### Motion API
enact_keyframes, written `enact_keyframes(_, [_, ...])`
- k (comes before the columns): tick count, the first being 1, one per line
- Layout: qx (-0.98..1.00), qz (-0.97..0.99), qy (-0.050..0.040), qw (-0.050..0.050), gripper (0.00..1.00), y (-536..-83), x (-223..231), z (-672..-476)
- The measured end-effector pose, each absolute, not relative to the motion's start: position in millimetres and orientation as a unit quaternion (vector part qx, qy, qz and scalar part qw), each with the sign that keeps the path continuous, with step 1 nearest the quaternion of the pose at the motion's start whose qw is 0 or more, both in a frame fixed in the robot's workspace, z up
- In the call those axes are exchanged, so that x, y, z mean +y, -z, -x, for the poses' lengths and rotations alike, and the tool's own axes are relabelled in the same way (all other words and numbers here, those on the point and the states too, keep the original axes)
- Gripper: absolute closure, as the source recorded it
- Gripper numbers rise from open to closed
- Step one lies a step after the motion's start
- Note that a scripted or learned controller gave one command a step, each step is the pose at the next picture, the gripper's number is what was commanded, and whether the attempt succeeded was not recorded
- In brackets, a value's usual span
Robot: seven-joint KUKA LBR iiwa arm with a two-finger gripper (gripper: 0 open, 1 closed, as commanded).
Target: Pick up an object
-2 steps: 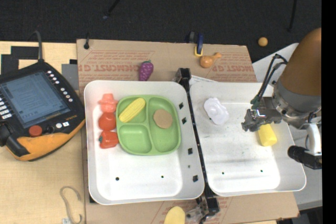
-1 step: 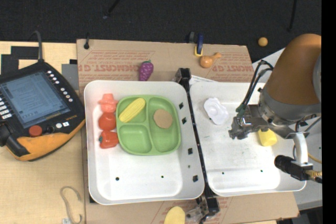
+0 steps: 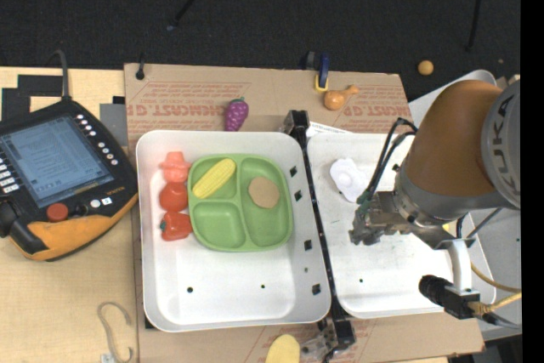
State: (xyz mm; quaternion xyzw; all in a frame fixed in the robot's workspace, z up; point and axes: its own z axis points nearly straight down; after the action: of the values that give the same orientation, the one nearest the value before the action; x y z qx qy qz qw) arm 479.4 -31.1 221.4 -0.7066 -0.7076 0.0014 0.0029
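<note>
Two bins, and the gripper [image 3: 367, 232] is low over the right bin [image 3: 382, 302], near its middle. Fingers look dark and bunched together; can't tell whether they're spread or closed, and nothing visible between them. So my read: still at the reach/descend step, no grasp confirmed.

Closest candidate is the white crumpled thing [image 3: 348, 177] in the same bin, just up-left of the gripper, apart from it. Other objects sit in the left bin [image 3: 221, 302]: green tray [image 3: 229, 229] holding a corn cob [image 3: 212, 176] and a tan round piece [image 3: 264, 193], plus red toys [image 3: 173, 198] along the tray's left edge.

Next move probably needs a shift toward the white thing, then close; it looks soft and flat, could slip.

Arm [image 3: 463, 153] comes in from the right of the bin, wrist bent down, cables trailing.
</note>
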Motion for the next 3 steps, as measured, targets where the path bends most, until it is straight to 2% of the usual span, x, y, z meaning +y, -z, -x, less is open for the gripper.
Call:
enact_keyframes(1, [-0.708, 0.707, -0.0009, 0.002, 1.00, -224, -12, -467.7])
enact_keyframes(2, [-0.707, 0.707, -0.0013, 0.001, 1.00, -217, -14, -477.5])
enact_keyframes(3, [-0.706, 0.708, -0.0004, 0.001, 1.00, -237, -22, -474.8])
